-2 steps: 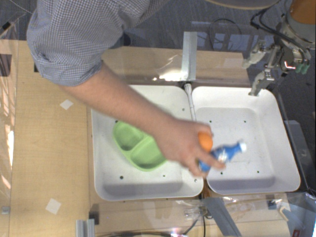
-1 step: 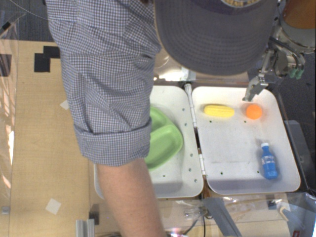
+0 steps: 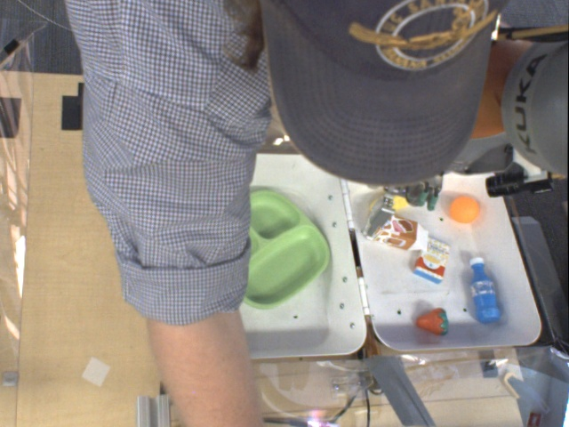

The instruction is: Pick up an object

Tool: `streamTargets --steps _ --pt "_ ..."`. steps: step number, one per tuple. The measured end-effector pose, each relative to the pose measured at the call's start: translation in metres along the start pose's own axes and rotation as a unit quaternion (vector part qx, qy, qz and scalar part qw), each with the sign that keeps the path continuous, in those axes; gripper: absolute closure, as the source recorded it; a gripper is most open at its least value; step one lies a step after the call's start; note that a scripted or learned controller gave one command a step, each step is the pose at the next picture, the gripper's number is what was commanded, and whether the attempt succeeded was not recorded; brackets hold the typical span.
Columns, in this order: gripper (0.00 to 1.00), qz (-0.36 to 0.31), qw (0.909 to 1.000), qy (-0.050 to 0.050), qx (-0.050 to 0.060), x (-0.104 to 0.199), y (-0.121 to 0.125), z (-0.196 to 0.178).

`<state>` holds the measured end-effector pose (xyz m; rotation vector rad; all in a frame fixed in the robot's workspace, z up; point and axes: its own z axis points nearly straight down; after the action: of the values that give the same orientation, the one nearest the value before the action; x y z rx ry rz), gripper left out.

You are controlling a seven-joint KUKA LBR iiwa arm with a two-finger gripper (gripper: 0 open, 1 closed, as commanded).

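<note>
We see a person in a blue-and-white checked shirt (image 3: pixel 164 140) and a dark grey cap with a gold emblem (image 3: pixel 382 69) leaning over the worktop, covering much of both bins. The grey arm with its orange band (image 3: pixel 524 87) comes in from the right; its pincer (image 3: pixel 416 194) sits just below the cap's brim at the far edge of the right white bin (image 3: pixel 524 327) — we cannot tell its state.

In that bin lie an orange ball (image 3: pixel 464 209), a small brown-and-white packet (image 3: pixel 396 231), a small white carton with red and blue print (image 3: pixel 432 261), a blue plastic bottle (image 3: pixel 484 292) and a red strawberry-shaped toy (image 3: pixel 433 321), all apart. The left white bin (image 3: pixel 338 327) holds a green divided plastic tray (image 3: pixel 283 252).
</note>
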<state>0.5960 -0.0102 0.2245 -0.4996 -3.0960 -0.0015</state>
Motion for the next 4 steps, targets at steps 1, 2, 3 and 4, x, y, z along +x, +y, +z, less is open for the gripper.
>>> streamTargets --steps 1,2,3,4 --pt "0.0 0.271 0.9626 -0.003 -0.001 0.051 0.127 -0.047" --pt "0.0 0.199 0.9799 -0.008 -0.003 0.016 0.047 -0.252" --pt "0.0 0.255 0.967 0.002 0.004 0.026 0.139 -0.106" --pt "0.0 0.223 0.9748 -0.001 0.001 0.028 0.235 -0.075"
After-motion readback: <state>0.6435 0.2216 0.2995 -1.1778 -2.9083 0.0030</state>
